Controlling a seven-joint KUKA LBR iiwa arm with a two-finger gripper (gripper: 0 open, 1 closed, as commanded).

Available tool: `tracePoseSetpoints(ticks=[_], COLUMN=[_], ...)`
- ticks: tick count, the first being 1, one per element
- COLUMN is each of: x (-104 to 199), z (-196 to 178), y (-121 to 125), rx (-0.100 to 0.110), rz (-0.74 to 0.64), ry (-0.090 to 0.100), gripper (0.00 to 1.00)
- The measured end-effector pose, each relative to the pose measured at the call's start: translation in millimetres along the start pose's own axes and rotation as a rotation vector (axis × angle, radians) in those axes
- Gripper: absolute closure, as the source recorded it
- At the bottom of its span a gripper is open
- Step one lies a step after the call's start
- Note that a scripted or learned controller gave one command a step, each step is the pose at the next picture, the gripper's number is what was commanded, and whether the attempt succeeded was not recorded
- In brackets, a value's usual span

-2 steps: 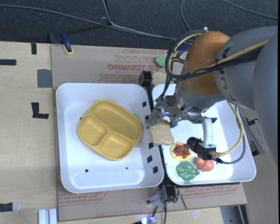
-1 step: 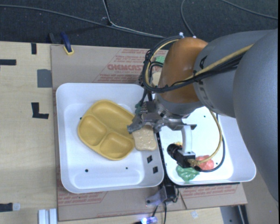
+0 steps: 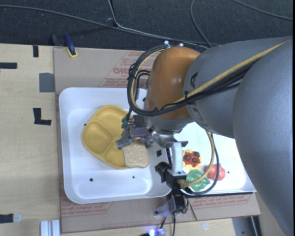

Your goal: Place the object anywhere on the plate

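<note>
Left bin (image 3: 71, 132) holds a yellow plate (image 3: 102, 134) with compartments. A slice of toast (image 3: 135, 156) lies at the plate's lower right edge, overlapping the rim. The end effector (image 3: 132, 134) hangs just above the toast, over the plate's right side; cannot tell whether it is apart or together. Right bin (image 3: 236, 178) holds a red tomato (image 3: 216, 172), a green item (image 3: 196, 177) and a red-and-yellow piece (image 3: 191, 158). Both bins sit on the worktop (image 3: 19, 146).

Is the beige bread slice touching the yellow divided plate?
Touching. In the camera view, the beige bread slice overlaps the lower right rim of the yellow divided plate, no gap between them.
</note>
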State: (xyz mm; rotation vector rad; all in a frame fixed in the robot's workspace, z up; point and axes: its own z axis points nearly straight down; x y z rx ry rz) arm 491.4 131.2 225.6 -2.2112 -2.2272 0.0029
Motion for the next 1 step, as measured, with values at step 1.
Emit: tracePoseSetpoints(ticks=[1], x=[-2.7], z=[0.5], y=[1.0], rx=[0.000], rz=[0.004], ry=[-0.001], gripper=[0.00])
